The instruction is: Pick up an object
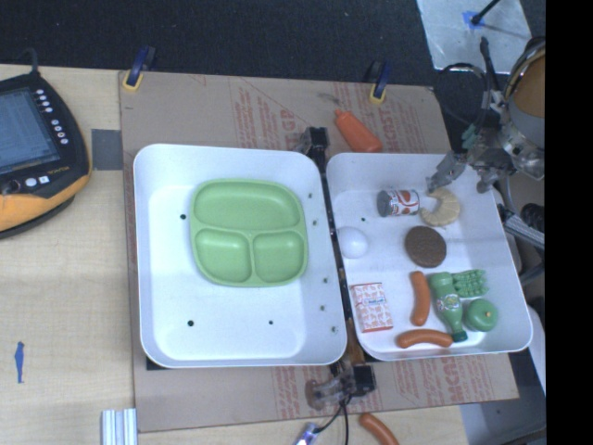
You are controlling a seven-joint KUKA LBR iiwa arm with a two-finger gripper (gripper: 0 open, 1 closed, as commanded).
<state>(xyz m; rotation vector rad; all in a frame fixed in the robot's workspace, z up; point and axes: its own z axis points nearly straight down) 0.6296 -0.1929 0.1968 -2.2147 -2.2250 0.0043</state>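
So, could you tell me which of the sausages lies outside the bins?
The sausage on the cardboard at the bottom edge; the other two sausages lie inside the right bin.

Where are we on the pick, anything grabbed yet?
Nothing looks picked. The hand hovers at the upper right of the right bin, close above the can and the pale cookie, with nothing visible between its fingers. The can, cookie, brown patty and sausages all lie in the bin. Left: descend, close, lift.
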